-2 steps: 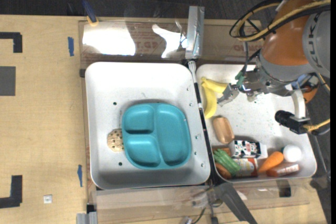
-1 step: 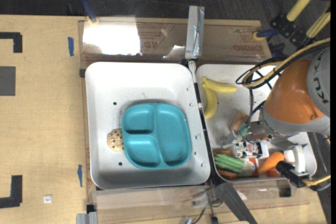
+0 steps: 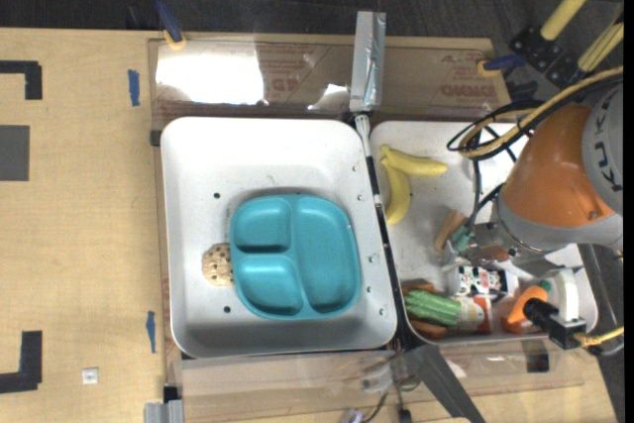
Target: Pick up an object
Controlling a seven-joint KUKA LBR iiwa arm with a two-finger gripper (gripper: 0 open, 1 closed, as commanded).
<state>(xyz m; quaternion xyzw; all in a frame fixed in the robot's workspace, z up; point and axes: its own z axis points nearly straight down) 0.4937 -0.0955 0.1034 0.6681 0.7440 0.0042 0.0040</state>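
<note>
My gripper (image 3: 482, 264) hangs low over the right bin (image 3: 421, 203), under the orange wrist band, right above a clutter of small objects. A white and red item (image 3: 475, 284) lies just under it. A green vegetable-like piece (image 3: 434, 304) and an orange piece (image 3: 515, 310) lie along the bin's front edge. Two yellow bananas (image 3: 400, 178) rest in the bin's back left part. The arm hides the bin's right side.
The left bin (image 3: 198, 163) holds a teal divided plate (image 3: 294, 255) and a speckled cookie (image 3: 217, 264) at the plate's left edge. A metal divider (image 3: 367, 59) stands behind the bins. Black and yellow cables (image 3: 495, 129) loop near the arm.
</note>
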